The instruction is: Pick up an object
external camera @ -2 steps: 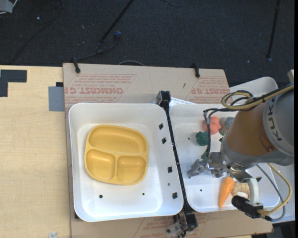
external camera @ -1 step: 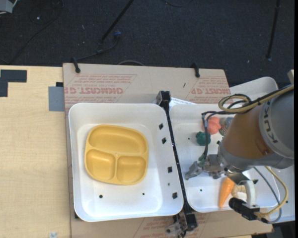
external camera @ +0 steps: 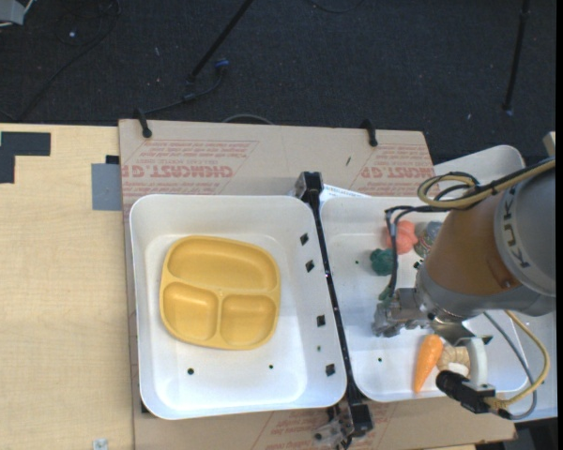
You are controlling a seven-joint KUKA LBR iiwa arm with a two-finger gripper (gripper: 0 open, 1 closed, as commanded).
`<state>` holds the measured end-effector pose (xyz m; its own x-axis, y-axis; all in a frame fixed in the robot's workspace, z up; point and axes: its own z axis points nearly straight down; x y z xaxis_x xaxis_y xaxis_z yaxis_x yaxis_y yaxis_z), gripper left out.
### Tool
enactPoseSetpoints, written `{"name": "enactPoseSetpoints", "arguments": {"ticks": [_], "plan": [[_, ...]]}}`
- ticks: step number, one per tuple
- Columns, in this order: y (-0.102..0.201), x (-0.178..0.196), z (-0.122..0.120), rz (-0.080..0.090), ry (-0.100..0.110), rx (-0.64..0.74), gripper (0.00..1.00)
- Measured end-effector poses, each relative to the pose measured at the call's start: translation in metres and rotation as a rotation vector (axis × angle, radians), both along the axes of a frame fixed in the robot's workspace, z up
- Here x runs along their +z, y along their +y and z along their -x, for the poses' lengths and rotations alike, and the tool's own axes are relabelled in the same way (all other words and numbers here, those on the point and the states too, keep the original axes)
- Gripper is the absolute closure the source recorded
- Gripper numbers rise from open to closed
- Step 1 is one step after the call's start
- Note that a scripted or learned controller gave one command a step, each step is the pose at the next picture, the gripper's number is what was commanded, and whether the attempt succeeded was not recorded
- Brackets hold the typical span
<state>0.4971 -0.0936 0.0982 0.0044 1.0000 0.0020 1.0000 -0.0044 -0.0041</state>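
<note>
Divided tray in left bin — carrot, perhaps toys, in right bin

You are looking down on a dark carpeted floor with thin black cables trailing across it toward the bench. At your left sits a pale wooden tabletop marked with dark square patches. A brown cardboard sheet printed with red lettering lies beside it.
</note>
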Motion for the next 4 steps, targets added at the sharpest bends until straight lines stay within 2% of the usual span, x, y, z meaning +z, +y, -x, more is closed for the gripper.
{"name": "enactPoseSetpoints", "arguments": {"ticks": [1,3,4], "plan": [[-0.002,0.047,-0.01,0.002,-0.005,0.006,1.0],[0.002,0.159,-0.014,0.002,-0.006,0.006,1.0],[0.05,0.143,-0.021,0.0,0.001,0.008,1.0]]}}
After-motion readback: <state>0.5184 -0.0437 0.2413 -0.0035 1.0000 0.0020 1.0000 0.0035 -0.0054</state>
